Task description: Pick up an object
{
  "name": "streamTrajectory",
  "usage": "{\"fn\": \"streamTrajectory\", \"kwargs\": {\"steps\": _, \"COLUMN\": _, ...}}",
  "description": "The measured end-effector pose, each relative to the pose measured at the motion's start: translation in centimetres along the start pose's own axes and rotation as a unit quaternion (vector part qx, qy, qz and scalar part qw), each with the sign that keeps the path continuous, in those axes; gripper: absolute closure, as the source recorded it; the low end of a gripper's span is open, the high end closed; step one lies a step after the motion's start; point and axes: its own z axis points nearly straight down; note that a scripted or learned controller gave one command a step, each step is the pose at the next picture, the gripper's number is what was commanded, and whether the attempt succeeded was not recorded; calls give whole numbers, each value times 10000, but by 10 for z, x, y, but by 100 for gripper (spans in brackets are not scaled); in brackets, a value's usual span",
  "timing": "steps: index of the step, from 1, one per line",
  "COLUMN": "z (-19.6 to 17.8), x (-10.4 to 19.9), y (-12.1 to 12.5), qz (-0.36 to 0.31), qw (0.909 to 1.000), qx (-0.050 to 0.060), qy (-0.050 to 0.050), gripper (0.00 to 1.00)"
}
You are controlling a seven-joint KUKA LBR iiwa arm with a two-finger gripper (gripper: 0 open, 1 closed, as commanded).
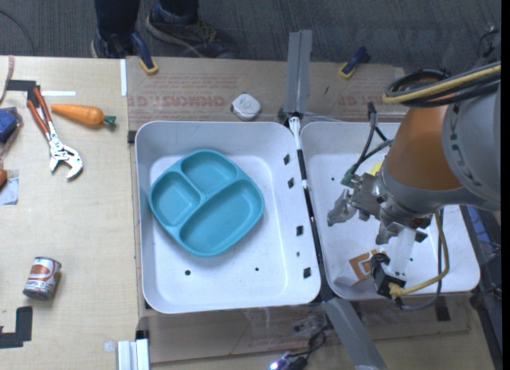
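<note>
Blue plate (207, 201) in left bin (163, 281); end effector (341, 207) over right bin (331, 157), grip state cannot tell.

Left bin (148, 281) and right bin (335, 139) side by side on bench, inner rims touching. In left bin: divided plate (207, 201), toward left and middle of floor. In right bin: small flat item (362, 264) near front wall, beneath arm (422, 157) reaching in from right. Behind bins: round disc (245, 106), just beyond left bin's back right corner. Left of bins on bench top: carrot (77, 113) at back, pliers (52, 139) just left of it, can (41, 277) well forward. Behind bench, on floor: person's shoes (182, 32).
</note>
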Motion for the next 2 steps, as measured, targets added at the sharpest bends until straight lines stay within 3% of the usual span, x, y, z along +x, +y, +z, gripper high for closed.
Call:
{"fn": "streamTrajectory", "kwargs": {"steps": 1, "z": 0, "x": -30, "y": 85, "qz": -572, "qw": 9984, "qx": -4, "qy": -5, "gripper": 0}}
{"fn": "streamTrajectory", "kwargs": {"steps": 2, "z": 0, "x": -43, "y": 20, "qz": -934, "qw": 9956, "qx": -8, "qy": 1, "gripper": 0}}
